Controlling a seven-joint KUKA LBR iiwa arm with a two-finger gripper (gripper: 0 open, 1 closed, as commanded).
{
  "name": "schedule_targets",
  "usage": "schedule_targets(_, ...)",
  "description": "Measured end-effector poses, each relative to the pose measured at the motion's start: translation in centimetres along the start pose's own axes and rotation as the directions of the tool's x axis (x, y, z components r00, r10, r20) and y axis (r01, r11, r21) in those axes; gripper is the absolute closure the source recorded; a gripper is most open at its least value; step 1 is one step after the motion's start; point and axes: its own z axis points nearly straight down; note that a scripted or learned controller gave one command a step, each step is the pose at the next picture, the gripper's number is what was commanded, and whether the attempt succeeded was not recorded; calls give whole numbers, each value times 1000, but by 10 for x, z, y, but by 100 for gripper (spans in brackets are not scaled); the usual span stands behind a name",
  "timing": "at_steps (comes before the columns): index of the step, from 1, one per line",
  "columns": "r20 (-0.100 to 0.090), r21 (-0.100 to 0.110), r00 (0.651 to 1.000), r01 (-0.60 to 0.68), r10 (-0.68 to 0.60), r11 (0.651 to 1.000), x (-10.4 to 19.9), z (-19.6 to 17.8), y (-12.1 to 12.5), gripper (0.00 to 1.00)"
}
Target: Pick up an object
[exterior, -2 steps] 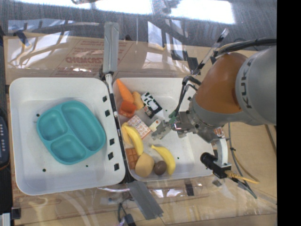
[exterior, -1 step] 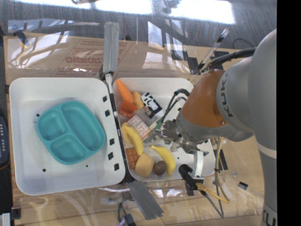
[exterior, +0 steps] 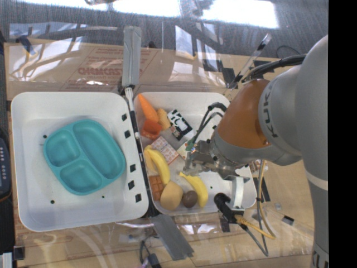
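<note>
The right bin (exterior: 206, 102) holds a pile of toy food. An orange carrot (exterior: 148, 111) lies at its upper left, with a black-and-white object (exterior: 178, 123) beside it. Lower down lie a yellow banana (exterior: 158, 164), a second banana (exterior: 196, 187), a checkered tile (exterior: 165, 148), a waffle piece (exterior: 155, 186), a tan potato (exterior: 171, 196) and a brown kiwi (exterior: 189, 199). My gripper (exterior: 191, 159) hangs low over the middle of this bin, just above the second banana and right of the checkered tile. I see nothing held in it.
The left bin (exterior: 28, 149) carries a teal divided plate (exterior: 83, 156). A black clip strip (exterior: 134, 149) runs along the wall between the bins. The arm's orange band (exterior: 245, 121) and grey body cover the right bin's right side. Cables (exterior: 256, 222) trail below.
</note>
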Motion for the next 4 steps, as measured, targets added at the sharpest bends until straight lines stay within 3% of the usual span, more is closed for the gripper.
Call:
schedule_targets(1, 0, 0, 1000, -1, 1, 1000, 0, 0, 0, 0)
schedule_targets(2, 1, -6, 996, 89, -89, 996, -62, 74, 16, 0)
schedule_targets(3, 1, -6, 995, 96, -96, 995, -61, 64, 16, 100)
schedule_targets(4, 0, -10, 982, 189, -189, 982, 4, -27, 71, 100)
